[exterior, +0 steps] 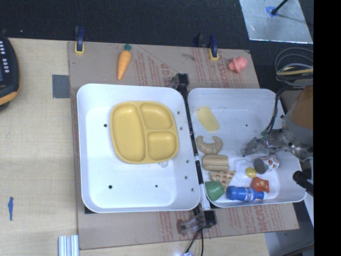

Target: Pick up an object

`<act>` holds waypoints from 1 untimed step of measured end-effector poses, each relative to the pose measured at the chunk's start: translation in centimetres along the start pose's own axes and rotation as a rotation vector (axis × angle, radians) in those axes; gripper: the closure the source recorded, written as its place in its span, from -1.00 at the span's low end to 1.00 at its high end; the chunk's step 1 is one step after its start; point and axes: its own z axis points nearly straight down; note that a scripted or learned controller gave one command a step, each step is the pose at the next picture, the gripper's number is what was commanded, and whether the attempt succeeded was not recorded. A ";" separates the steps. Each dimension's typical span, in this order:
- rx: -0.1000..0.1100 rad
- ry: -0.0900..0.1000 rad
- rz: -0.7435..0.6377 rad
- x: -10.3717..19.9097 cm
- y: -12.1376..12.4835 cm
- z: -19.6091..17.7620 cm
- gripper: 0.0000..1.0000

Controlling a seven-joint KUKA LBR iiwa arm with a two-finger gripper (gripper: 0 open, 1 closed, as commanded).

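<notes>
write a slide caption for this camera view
Gripper low in the right bin above toy food; yellow divided plate in the left bin.

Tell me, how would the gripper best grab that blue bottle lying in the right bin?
Probably across the middle of its body, coming straight down from above. The blue bottle lies flat on its side, lengthwise left to right, so its narrow width is what offers itself to two fingers. The green cup crowds its left end and the red toy sits near its right, so the middle looks freest.
</notes>
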 end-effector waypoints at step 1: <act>0.005 0.002 0.006 0.6 -5.9 -0.2 -1.00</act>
